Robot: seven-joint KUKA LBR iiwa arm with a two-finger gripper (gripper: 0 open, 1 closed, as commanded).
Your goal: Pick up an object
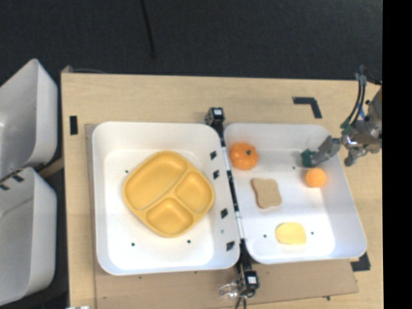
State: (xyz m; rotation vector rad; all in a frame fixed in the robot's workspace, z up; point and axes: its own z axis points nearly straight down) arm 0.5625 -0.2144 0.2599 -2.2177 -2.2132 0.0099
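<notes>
The gripper point(322, 153) hangs low over the right bin's point(341, 237) far right part, just beside the small orange ball point(315, 177); whether its fingers are apart cannot be told. This looks like the approach step: next, centre over the ball and descend.
</notes>
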